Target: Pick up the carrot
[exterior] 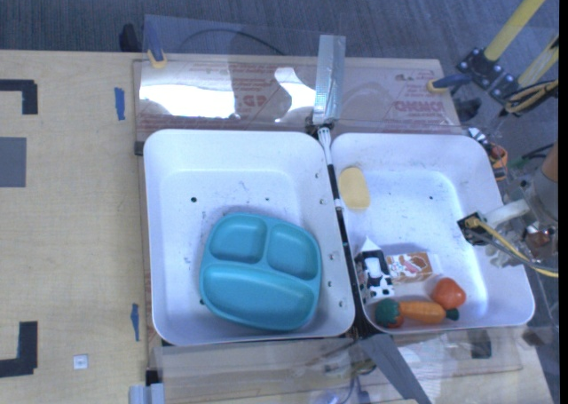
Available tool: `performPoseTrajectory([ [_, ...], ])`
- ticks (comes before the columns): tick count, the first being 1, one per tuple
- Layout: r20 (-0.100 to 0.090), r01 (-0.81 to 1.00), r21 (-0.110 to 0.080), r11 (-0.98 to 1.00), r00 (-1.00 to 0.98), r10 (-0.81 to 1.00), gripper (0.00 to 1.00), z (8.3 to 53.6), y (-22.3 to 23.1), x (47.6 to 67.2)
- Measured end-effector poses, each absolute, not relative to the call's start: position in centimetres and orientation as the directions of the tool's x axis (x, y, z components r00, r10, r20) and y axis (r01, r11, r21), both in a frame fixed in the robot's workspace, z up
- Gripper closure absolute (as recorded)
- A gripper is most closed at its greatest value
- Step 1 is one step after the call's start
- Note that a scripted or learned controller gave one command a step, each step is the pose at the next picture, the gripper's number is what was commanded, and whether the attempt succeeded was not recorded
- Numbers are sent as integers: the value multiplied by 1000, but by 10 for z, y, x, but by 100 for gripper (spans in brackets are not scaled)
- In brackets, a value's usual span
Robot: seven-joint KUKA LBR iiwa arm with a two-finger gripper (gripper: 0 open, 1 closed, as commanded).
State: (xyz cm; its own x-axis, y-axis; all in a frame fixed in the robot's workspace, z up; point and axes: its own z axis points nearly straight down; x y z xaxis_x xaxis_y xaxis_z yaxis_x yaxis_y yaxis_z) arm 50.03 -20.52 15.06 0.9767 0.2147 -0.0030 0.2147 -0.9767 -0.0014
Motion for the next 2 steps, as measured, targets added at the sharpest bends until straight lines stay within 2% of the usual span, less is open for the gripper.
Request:
performPoseTrajectory([
  [1, -3, 202, -5, -979, 979, 202, 100, 165, -183, 479],
  [2, -2, 211, -1, -978, 978, 211, 100, 176, -224, 479],
])
